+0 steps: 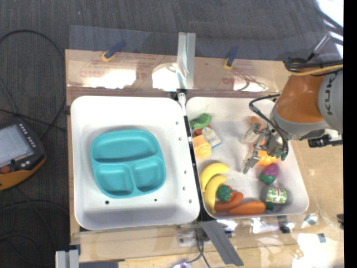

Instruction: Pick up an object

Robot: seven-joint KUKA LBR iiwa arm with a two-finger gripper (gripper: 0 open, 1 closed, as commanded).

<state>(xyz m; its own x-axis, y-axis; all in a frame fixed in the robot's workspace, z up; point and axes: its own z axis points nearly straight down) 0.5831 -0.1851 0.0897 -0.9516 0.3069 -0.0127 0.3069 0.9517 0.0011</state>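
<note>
— Closest to the lens, what sits along the near wall of the right bin (301,205)?

— An orange carrot (247,208) lying flat, with a red piece topped in green (225,193) just behind it. Two yellow bananas (212,178) curve beside them against the left wall, and a green-and-white can (276,195) stands in the near right corner.

— And further back?

— A purple-and-green piece (268,173) just behind the can, then a small orange piece (268,159) right beneath the gripper. Against the left wall there is a yellow block (201,147), a small printed box (210,136) and a green vegetable (201,120).

— Where is the gripper (257,148)?

— Low over the right half of that bin, reaching in from the right — the orange band of the arm (301,102) is above it. Its fingers (250,162) are spread apart, pointing down and left, with nothing visibly between them; whether they touch the orange piece I cannot tell.

— The left bin (83,166)?

— It carries a teal divided tray (129,162), three compartments, lying in the middle.
</note>
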